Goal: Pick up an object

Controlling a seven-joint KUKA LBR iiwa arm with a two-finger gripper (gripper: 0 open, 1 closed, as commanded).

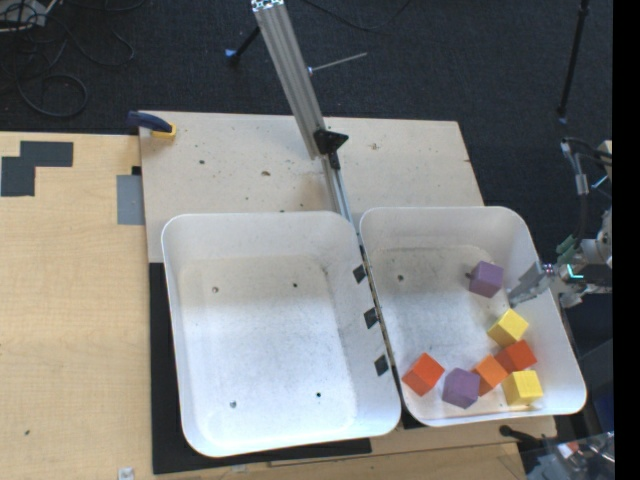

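Observation:
Several small cubes lie in the right bin. A purple cube sits near its right wall, with a yellow cube just below it. Along the front right corner lie a red cube, an orange cube, a second yellow cube, a second purple cube and an orange-red cube. My gripper reaches in over the bin's right rim, its grey tip between the purple cube and the upper yellow cube, close to both. Nothing shows in its grasp.
The left bin stands beside the right one, with black clips along the shared wall. A slanted aluminium post rises behind the bins. A small blue and yellow item lies at the bench's far left corner.

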